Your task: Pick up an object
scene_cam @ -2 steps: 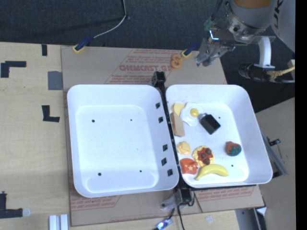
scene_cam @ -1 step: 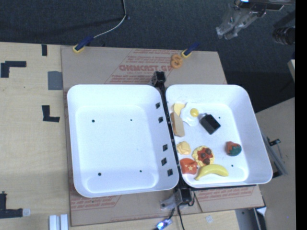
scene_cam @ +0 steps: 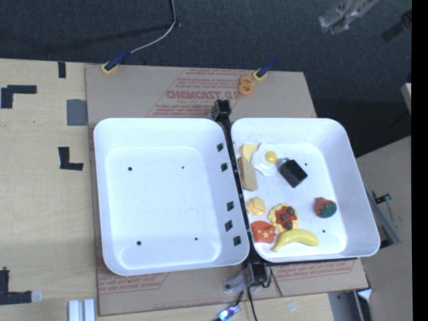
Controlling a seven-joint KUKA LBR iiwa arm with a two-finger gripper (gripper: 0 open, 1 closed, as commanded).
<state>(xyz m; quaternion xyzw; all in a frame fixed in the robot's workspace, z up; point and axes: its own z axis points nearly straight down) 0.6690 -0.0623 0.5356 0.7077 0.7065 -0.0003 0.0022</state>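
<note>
The right bin (scene_cam: 338, 139) holds several small toy foods. A black block (scene_cam: 292, 172) lies near its middle, beside a fried egg (scene_cam: 268, 159) and a tan bread slice (scene_cam: 249, 174). A yellow banana (scene_cam: 296, 239) lies at the front, with a pizza piece (scene_cam: 284, 215), a red piece with a star (scene_cam: 262, 231) and a pale yellow lump (scene_cam: 256, 206) near it. A red and teal round piece (scene_cam: 326, 207) sits at the right. My gripper (scene_cam: 338, 15) hangs high at the upper right, well away from the bins, blurred, with nothing seen in it.
The left bin (scene_cam: 114, 146) sits beside the right one on a cardboard sheet (scene_cam: 194, 92). A small orange ring (scene_cam: 247, 85) lies on the cardboard behind the bins. Blue clamps (scene_cam: 115, 61) pin the sheet's back corners. A cable (scene_cam: 170, 19) runs across the dark floor.
</note>
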